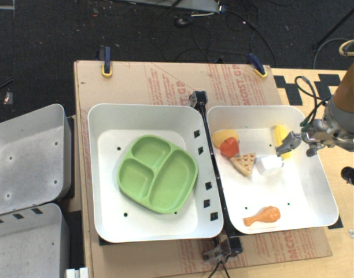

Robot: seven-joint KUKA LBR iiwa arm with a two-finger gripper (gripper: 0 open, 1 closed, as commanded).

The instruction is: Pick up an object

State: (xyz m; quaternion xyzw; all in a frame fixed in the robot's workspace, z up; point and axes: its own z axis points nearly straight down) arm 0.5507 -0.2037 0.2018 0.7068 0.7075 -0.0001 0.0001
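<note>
In the right bin (316, 204) lie several toy foods. A yellow rounded piece (224, 136) touches a red one (229, 147), with a pizza slice (244, 164) and a white block (269, 164) beside them. A yellow corn cob (279, 134) lies near the far wall, and an orange drumstick (262, 216) lies near the front wall. My gripper (298, 146) hangs over the bin's right part, just right of the corn and the white block. It is open with nothing between its fingers.
The left bin (104, 213) holds a green divided plate (158, 173). A black divider (211, 167) runs between the two bins. White trays (26, 155) lie off the bench at the left. The bench rests on cardboard held by clamps (106, 62).
</note>
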